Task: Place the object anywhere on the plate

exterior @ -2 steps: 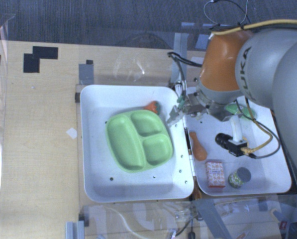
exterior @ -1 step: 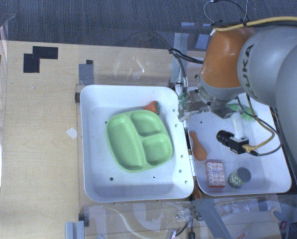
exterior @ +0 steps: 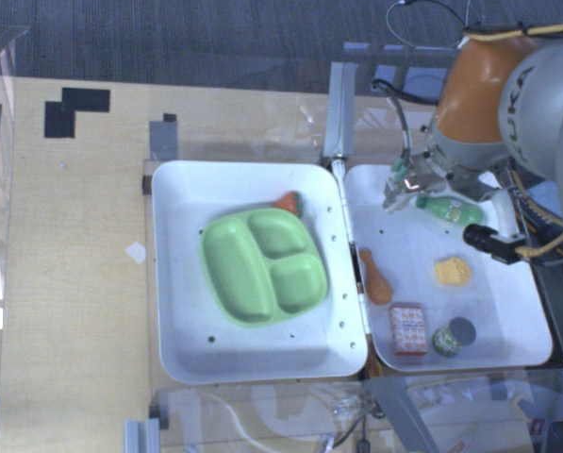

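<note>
Green bottle (exterior: 454,209), seemingly the object to move, lies in the right bin (exterior: 507,347) beside the gripper (exterior: 401,192), its state unclear, so grasping looks underway; next it needs lifting across to the green plate (exterior: 262,264).

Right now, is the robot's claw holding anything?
Gripper: above the right bin's back, beside a green bottle. Whether it is open, closed or holding anything cannot be told.
</note>
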Robot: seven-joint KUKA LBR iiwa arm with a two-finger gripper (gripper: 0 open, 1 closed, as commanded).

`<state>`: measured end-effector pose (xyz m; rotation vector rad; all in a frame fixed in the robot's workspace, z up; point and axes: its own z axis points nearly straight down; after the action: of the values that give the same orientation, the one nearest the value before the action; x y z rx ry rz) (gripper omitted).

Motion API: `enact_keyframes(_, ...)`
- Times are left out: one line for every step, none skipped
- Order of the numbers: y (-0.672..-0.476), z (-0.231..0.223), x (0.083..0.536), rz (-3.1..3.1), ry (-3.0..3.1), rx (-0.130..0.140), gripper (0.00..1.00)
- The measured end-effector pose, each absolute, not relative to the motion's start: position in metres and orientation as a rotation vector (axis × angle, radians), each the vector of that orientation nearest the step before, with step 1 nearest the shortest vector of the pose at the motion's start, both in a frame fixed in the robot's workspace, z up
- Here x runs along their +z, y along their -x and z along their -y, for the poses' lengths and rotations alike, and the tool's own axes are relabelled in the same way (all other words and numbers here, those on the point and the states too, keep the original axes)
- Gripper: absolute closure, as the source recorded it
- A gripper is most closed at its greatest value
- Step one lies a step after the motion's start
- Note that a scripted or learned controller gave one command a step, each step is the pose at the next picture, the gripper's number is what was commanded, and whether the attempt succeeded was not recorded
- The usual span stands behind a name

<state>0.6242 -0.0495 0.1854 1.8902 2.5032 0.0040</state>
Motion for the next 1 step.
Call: enact_keyframes(-0.6566,-0.0239,0.1863,-2.568,-1.8,0.008,1.0)
